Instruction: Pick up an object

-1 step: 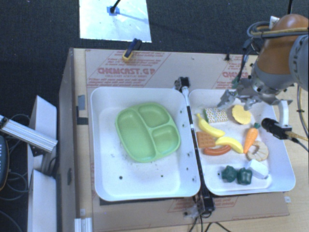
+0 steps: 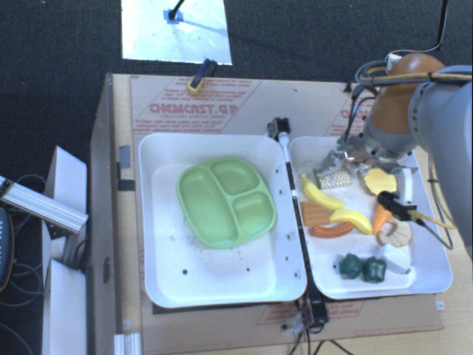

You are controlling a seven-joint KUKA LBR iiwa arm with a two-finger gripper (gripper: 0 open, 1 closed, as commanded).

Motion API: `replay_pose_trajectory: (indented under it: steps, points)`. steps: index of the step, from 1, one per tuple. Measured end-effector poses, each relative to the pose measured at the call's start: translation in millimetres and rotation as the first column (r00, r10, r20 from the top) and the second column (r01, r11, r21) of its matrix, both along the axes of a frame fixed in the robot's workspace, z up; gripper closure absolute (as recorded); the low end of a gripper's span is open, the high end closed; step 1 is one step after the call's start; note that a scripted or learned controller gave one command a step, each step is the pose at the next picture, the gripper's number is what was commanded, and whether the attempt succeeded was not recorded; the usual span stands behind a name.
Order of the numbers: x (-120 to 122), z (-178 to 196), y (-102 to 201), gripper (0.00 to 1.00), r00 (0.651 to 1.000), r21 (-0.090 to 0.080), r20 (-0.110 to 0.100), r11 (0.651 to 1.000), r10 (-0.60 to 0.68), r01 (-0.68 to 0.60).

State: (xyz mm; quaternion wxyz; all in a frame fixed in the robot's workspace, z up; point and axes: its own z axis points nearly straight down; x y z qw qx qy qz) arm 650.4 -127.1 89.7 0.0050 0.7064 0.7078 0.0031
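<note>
The arm [image 2: 432,102] reaches in from the right, and its gripper [image 2: 341,161] sits low over the far-left part of the right bin [image 2: 436,272], just beside a small pale grater-like piece [image 2: 332,177]. This reads as the approach or closing step of a grasp, with that piece the likeliest target. Whether the fingers are spread or closed cannot be told, and nothing can be seen held between them. The next move would call for closing squarely on 1 piece, then lifting straight up without dragging the neighbours.

Counted in the right bin: 2 bananas, 1 [image 2: 321,195] near the gripper and 1 [image 2: 352,220] nearer the middle; 1 yellow round slice [image 2: 380,181]; 1 carrot [image 2: 380,217]; 1 orange cracker [image 2: 315,213]; 1 sausage [image 2: 332,231]; 1 pretzel-like ring [image 2: 394,234]; 2 dark green peppers [image 2: 362,267]; 1 white block [image 2: 395,257]. The left bin [image 2: 170,272] holds 1 green divided tray [image 2: 225,200]. Both bins rest on the counter [image 2: 214,106].
</note>
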Motion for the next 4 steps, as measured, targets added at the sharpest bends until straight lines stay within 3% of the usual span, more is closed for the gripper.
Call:
replay_pose_trajectory:
  steps: [1, 4]
  points:
    - [19.1, -4.3, 44.2, 0.0, 1.0, 0.003, -0.008, 1.0, 0.003, -0.003]
    - [18.9, -4.2, 35.4, 0.0, 1.0, 0.002, -0.008, 1.0, -0.001, 0.001]
